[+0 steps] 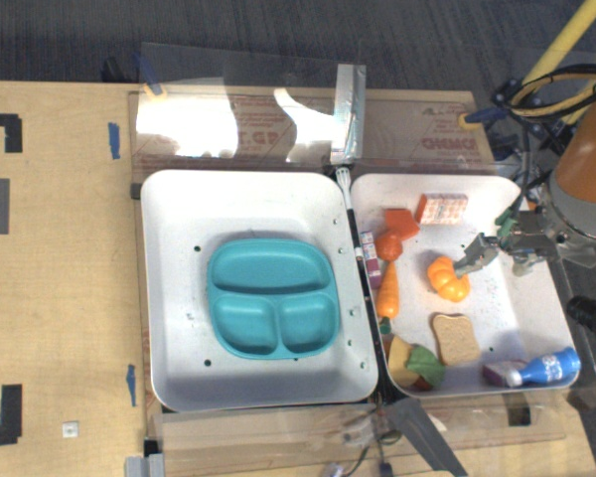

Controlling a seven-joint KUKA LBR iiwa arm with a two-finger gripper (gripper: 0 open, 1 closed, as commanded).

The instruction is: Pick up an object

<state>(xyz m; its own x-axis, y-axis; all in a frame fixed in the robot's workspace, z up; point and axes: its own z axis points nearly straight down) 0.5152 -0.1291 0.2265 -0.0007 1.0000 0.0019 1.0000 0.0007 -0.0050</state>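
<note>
- Camera view, writing: brown cardboard (417,132) lies behind the bins and bears reddish print, too blurred and upside down to read. The blue bottle (548,368) carries a white label whose words are too small to make out.
- Surface and room: a pale wooden bench (55,296) with black corner marks and strips of blue tape; dark grey floor beyond it; a clear plastic sheet (228,117) glares behind the left bin; a yellow pole and yellow-black cables sit at upper right.
- Count: two white bins. The left bin (169,266) holds one teal divided plate (273,296) with three compartments.
- The right bin (507,306) holds the pickable objects: one pink-and-white box (443,208) near the far wall, one red toy piece (401,223), one red-orange piece (389,246), one toy carrot (387,291), one orange toy fruit (447,278), one slice of toy bread (457,339), one green-and-yellow toy vegetable (419,361), the blue bottle by the near right corner, and a purple item just beside it.
- The gripper (474,256) reaches in from the right, its tip just beside the orange toy fruit; I cannot tell how the jaws stand, and nothing shows between them.
</note>
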